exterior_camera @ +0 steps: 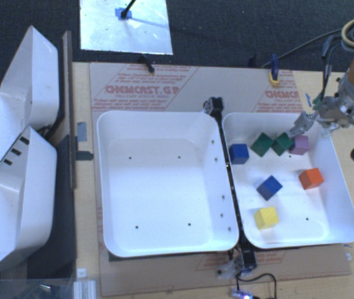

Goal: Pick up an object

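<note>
A robotics lab — white bins (164,185) on a bench (164,86), cables (301,45) trailing.

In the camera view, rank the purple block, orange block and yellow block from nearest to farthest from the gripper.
Measured from the gripper:
1. Purple block, just below it, at the right bin's far side.
2. Orange block, mid-bin, toward the right wall.
3. Yellow block, near the front.

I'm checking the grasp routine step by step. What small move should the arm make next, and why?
Probably a short descent onto the purple block. The gripper hangs just above it at the right bin's far edge and holds nothing. A green block touches the purple one's side, so going straight down seems safest.
</note>
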`<state>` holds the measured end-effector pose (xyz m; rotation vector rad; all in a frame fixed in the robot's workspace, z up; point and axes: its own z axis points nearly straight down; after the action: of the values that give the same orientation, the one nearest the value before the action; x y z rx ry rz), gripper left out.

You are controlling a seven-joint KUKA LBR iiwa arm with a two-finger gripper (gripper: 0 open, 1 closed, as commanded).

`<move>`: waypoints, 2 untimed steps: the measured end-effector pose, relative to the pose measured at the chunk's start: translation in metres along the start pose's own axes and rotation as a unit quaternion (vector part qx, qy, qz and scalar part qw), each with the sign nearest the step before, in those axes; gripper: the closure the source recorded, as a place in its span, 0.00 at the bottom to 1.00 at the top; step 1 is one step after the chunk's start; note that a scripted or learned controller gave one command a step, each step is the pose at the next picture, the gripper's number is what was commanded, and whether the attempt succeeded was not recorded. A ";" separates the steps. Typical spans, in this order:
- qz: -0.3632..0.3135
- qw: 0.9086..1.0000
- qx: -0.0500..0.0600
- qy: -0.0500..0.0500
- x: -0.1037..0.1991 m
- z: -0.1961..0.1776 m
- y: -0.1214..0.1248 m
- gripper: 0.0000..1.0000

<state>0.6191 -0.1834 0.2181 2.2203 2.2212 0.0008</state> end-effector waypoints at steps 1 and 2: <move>0.000 1.000 0.000 0.000 0.009 0.114 -0.059 0.00; 0.000 1.000 0.001 0.001 0.035 0.132 -0.105 0.00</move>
<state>0.5142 -0.1489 0.0858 2.2223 2.2233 -0.0010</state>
